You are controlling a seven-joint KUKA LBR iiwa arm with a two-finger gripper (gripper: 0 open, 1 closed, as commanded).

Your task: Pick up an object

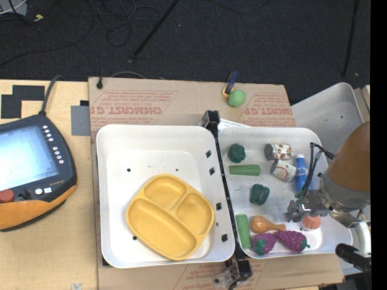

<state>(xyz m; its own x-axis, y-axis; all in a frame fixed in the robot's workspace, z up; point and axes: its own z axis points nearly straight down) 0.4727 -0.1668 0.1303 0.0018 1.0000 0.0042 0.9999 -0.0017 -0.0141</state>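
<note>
Now | pincer (300,211) grip unclear | crowded by orange pear (264,224), purple grapes (291,240), blue bottle (300,173)

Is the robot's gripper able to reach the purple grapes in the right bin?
Probably yes. The gripper hangs low in the right bin, just above the purple grapes, with nothing lying over them; an orange toy sits close beside.

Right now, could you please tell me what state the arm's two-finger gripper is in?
Two-finger gripper: cannot be told; it is low in the right white bin, beside a small red and white object.
</note>
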